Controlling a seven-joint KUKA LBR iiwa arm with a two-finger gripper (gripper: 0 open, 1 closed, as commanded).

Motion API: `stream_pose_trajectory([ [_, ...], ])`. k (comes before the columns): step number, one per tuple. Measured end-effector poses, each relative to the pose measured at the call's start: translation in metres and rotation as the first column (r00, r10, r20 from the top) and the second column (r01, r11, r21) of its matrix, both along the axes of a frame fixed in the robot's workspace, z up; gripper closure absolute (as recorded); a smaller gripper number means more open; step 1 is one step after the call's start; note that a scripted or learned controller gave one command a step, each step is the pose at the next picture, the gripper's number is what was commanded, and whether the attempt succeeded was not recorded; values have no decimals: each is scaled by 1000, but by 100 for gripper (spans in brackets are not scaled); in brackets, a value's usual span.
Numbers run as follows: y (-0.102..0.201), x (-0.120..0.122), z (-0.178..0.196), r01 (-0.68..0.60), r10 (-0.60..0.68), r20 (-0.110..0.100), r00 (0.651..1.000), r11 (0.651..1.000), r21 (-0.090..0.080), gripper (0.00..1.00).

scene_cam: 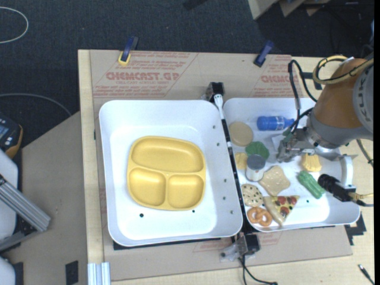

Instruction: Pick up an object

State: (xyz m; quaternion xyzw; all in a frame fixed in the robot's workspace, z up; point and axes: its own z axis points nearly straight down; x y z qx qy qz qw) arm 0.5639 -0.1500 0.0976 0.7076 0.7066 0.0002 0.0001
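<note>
My gripper [287,148] hangs low over the middle of the right bin [279,107], among the toy foods. Just left of it lie a green round piece [257,149] and a grey cylinder [255,162]. A blue bottle [272,123] lies behind it, a tan disc [241,133] further left. A slice of toast [275,180] sits in front of it, a yellow cheese piece [310,161] and a green pickle [310,183] to its right. I see nothing between the fingers.
The left bin [119,159] holds a yellow divided plate [166,172]. A cookie [252,193], a pretzel [260,217] and a pizza slice [282,204] lie at the right bin's front. Cables loop around the arm's wrist [332,114].
</note>
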Motion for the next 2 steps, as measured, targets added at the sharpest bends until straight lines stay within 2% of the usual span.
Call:
stream_pose_trajectory([
  [2, 14, 10, 113, -3, 3, 8, 1000, 1000, -3, 100],
])
